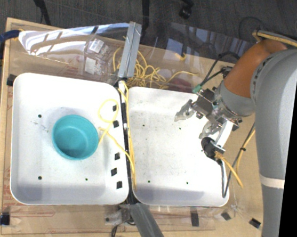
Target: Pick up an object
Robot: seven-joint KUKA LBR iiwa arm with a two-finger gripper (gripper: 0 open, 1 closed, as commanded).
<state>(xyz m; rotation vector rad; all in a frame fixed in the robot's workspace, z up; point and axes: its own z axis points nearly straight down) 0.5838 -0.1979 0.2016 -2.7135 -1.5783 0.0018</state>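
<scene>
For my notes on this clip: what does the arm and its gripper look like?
The arm is bulky, rounded and light grey, with an orange band above the wrist and dark lettering on a lower link. The gripper is a metal assembly with two slim silver fingers and black parts; black and yellow cables run beside it.

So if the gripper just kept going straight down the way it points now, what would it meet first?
Most likely the bare white floor of the right bin. The gripper hangs over its upper right part, with nothing beneath it, though its height is hard to judge. The teal bowl sits in the left bin.
</scene>
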